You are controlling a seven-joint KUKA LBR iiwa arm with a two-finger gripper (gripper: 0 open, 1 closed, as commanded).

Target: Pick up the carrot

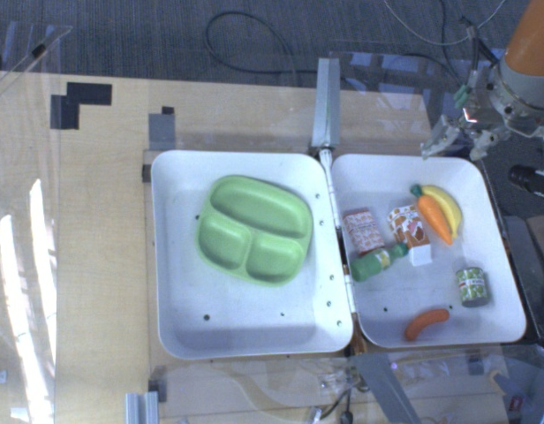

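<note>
Carrot (435, 218) (against the banana (442, 203)) lies below the tool (455, 140)

Two bins (166, 263), one plate (254, 228), seven foods (435, 217).

Orange carrot (435, 218) lies diagonal, touching banana, right bin.

Carrot (435, 218) beside banana (445, 204), right bin (500, 263); tool (456, 139) above far rim.
</note>
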